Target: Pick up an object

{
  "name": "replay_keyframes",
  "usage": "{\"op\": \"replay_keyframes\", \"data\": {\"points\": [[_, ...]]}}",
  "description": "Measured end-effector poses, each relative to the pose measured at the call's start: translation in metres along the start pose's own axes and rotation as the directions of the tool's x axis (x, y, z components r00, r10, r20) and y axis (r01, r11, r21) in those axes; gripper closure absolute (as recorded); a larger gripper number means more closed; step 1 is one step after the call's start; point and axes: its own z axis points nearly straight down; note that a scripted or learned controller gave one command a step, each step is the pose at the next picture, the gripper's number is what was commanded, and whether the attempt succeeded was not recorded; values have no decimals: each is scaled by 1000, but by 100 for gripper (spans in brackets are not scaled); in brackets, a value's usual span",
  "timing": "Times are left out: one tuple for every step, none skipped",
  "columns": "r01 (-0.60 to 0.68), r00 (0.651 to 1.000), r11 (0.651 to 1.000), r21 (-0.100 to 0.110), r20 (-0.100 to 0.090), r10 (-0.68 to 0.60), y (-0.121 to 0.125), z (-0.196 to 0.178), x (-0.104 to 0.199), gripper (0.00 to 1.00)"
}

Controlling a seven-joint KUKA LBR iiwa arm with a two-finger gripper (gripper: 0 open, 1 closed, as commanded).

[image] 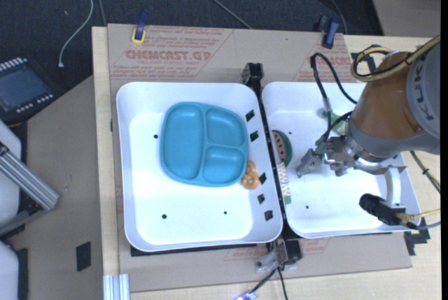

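Right bin (329,222): arm (383,113) hides much; round item (281,146) indistinct.

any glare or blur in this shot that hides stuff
Camera view: the left bin and right bin wash out bright white, with faint shadows; the blue plate is crisp; the tool is small and slightly soft.

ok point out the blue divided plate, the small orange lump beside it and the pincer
blue divided plastic plate (204,144), camera view, its centre where the compartments meet
small orange lump (250,177), camera view, middle of the lump
pincer (305,166), camera view, its tip end
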Motion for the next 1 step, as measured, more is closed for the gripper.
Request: {"op": "replay_keyframes", "data": {"points": [[-1, 1000, 1000, -2, 1, 1, 0, 41, 1, 0]]}}
